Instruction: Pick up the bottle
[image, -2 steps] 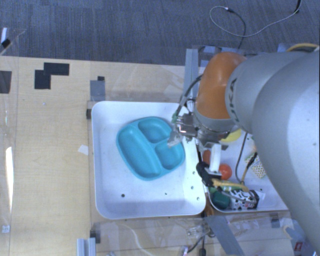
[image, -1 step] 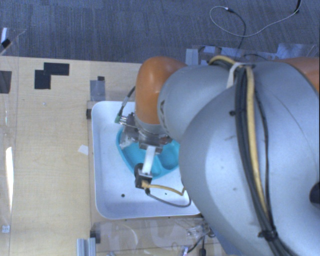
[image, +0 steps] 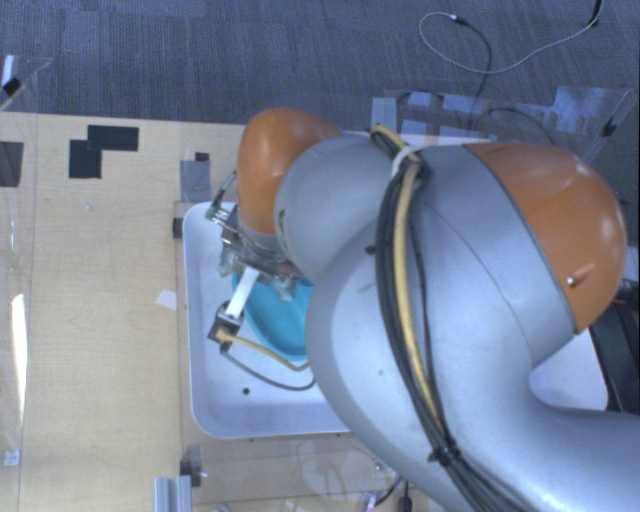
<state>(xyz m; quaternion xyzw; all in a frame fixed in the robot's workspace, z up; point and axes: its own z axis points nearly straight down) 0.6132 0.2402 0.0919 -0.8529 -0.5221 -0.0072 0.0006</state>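
Pale wooden bench top (image: 100, 300) is stretching across the left of the view, with black tape patches (image: 100, 150) sitting near its far edge and grey carpet (image: 200, 60) lying beyond. My arm (image: 450, 300) is reaching in from the right and covering most of the white bin (image: 215, 400). My gripper (image: 262, 278) is hanging below the orange band (image: 265, 160), low over the bin's left half. I cannot tell whether it is wide or narrow. A turquoise shape, most likely the bottle (image: 278, 322), is lying in the bin directly under the gripper, partly hidden by my arm; whether they are touching I cannot tell.
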